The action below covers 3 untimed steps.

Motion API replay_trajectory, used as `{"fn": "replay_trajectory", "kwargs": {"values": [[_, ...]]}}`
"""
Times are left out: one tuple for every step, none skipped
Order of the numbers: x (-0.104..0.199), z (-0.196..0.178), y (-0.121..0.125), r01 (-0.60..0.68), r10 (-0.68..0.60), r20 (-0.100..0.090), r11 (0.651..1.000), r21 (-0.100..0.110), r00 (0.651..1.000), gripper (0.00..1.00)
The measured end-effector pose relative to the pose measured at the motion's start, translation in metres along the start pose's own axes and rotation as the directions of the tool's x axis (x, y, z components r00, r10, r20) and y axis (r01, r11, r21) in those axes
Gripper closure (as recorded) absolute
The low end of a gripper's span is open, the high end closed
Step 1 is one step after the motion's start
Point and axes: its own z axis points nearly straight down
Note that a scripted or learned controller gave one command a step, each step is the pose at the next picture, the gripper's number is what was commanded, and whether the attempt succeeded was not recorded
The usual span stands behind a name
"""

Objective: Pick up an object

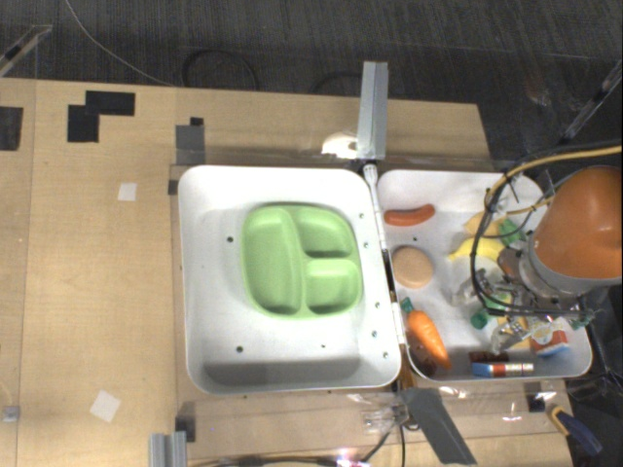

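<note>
One grey robot arm [574, 236] with an orange band reaches in from the right and hangs low over the right-hand white bin [438, 185]. Its pincer [514, 331] points down near the bin's front right corner, tangled in cables, and whether it is spread or pressed together cannot be told.

Just beside the pincer, toward the bin's front right corner, lies a small red, white and blue package [551, 340]. A red and dark marker-like stick [501, 367] lies along the front edge, just in front of the pincer. A small green piece [480, 316] sits just to the pincer's left. Behind it, partly under the arm and cables, is a yellow object [485, 241], perhaps a banana.

Farther left in the same bin, an orange carrot [425, 337] lies in the front left corner. A round tan object [413, 267] like a bun rests behind the carrot near the left wall. A red sausage [410, 215] lies near the back left corner.

Left of this bin, touching it along a shared edge, sits the second white bin [209, 290]. A light green divided tray [300, 259] with three compartments rests at its middle.

Both bins sit on a pale wooden bench [88, 280].
</note>
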Motion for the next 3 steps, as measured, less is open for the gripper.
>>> {"fn": "replay_trajectory", "kwargs": {"values": [[-0.032, 0.000, 0.028, -0.030, 0.030, 0.003, 1.000, 0.002, 1.000, 0.00], [-0.103, 0.004, -0.044, 0.114, -0.114, -0.001, 0.993, -0.004, 0.993, 0.00], [-0.066, 0.002, -0.023, -0.011, 0.011, 0.000, 1.000, -0.002, 1.000, 0.00]]}}
